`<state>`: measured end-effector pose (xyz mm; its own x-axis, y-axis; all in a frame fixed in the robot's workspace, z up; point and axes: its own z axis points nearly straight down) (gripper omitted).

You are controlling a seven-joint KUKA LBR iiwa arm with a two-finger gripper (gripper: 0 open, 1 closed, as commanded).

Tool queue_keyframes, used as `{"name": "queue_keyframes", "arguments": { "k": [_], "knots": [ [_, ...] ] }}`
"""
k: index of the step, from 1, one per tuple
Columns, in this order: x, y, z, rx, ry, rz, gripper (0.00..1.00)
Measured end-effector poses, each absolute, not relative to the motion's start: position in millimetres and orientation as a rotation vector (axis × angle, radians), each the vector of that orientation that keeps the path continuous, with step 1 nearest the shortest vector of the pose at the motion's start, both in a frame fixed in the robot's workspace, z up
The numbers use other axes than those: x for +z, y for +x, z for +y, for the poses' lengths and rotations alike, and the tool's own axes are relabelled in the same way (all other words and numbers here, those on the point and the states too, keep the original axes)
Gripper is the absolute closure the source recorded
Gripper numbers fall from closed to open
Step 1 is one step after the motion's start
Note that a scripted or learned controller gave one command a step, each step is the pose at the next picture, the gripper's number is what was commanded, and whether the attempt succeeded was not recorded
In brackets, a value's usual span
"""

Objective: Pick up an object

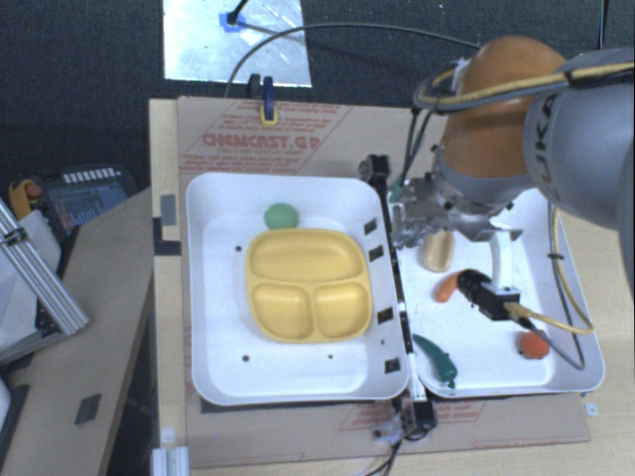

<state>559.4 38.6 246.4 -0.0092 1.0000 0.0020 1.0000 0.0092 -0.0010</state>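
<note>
Desk (166,296): is being used to carry a printed cardboard sheet (258,137), on which two shallow white bins are sitting side by side.
Right bin (592,370): is being occupied by four loose things, with the arm reaching in over it.
Teal piece (437,357): is lying at 7 o'clock in the right bin, close against the near wall.
Red-orange ball (534,345): is resting at 5 o'clock in the right bin, well apart from the teal piece.
Orange piece (446,288): is lying at 9 o'clock in the right bin, near the wall shared with the other bin.
Tan cylinder (437,250): is standing at 10 o'clock in the right bin, just beyond the orange piece and right under the wrist hardware.
Jaws: are being held low over the right bin's 10 o'clock area, above the tan cylinder. Whether they are released or clenched cannot be told, nor whether the cylinder is between them.
Left bin (213,370): is being taken up mostly by a yellow divided tray (308,286) at its centre.
Green ball (281,216): is sitting at 12 o'clock of the tray, just beside its far edge.
Arm (590,147): is reaching in from 3 o'clock, with its orange band (501,87) showing above the wrist.
Clamp (268,102): is gripping the cardboard's far edge at 12 o'clock.
</note>
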Motion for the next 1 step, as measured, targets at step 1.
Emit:
{"name": "queue_keyframes", "arguments": {
  "k": [1],
  "knots": [
    [226.3,522.5,80.3,0.002,-2.209,-2.228,1.00]
  ]
}}
